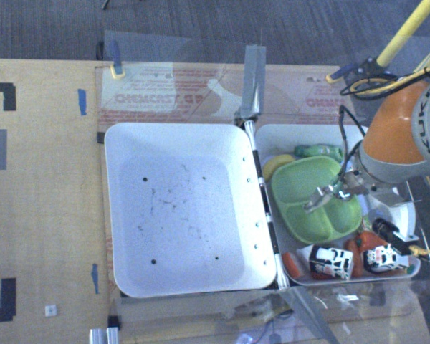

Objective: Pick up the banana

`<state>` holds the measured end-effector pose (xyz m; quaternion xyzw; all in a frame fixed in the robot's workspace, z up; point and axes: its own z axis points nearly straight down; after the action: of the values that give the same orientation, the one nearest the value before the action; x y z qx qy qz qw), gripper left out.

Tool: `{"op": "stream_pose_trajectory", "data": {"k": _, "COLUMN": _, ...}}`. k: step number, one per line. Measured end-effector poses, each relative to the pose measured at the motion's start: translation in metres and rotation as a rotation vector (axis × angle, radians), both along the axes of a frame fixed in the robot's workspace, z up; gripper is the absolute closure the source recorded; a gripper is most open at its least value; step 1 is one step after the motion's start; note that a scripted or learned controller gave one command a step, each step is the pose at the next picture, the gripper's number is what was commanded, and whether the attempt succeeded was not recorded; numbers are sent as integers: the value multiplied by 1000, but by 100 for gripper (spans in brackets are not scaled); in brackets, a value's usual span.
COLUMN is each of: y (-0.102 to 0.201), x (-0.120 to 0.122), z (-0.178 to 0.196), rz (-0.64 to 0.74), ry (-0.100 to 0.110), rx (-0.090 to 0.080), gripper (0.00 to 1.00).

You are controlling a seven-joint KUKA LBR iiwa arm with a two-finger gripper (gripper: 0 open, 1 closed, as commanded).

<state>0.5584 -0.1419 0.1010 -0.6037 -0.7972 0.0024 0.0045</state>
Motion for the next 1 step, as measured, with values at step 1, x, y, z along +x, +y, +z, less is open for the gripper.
{"op": "stream_pose_trajectory", "data": {"k": 1, "y": 37, "x": -60, "z": -10, "rz": -13, "ry": -26, "rx": -5, "gripper": 0}}
